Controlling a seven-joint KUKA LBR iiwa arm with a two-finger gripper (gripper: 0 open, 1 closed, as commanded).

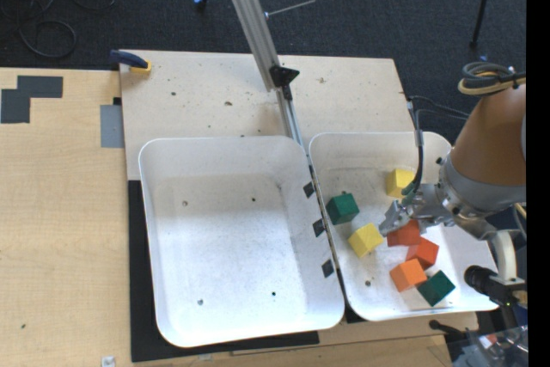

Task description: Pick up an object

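My gripper (pixel 400 216) hangs low in the right bin (pixel 378 152), reaching in from the right under the orange-banded wrist. Its tip sits right over a red block (pixel 404 234), touching or nearly touching the block's top edge. A yellow cube (pixel 365 240) lies just to the left of it and a green cube (pixel 342 207) farther left. Behind the gripper lies another yellow block (pixel 400 181). In front are a red-orange block (pixel 424 253), an orange cube (pixel 408 274) and a dark green block (pixel 436 288).
The left bin (pixel 172 159) adjoins the right one along a divider with black clips (pixel 316 227). A slanted aluminium bar (pixel 253 21) rises behind the bins. A small blue-and-yellow item (pixel 131 60) lies at the board's far left corner.
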